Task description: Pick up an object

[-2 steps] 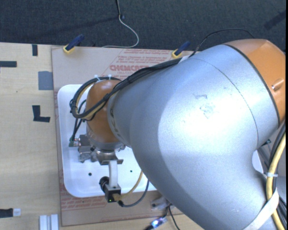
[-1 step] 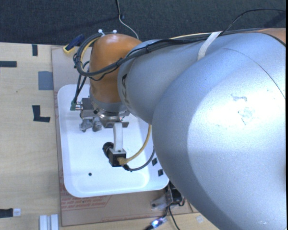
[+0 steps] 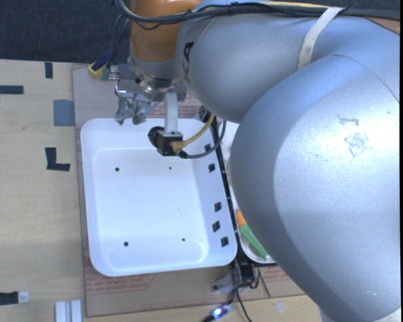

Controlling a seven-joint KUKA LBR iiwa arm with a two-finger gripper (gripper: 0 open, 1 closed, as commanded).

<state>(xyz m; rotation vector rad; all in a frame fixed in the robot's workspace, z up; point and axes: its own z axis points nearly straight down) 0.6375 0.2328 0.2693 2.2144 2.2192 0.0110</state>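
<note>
Over the left bin's [image 3: 94, 180] far rim hang the jaws [image 3: 129, 113], whether open or closed I cannot tell, while the likeliest objects [image 3: 250, 237], orange and green, lie well apart in the right bin.
</note>
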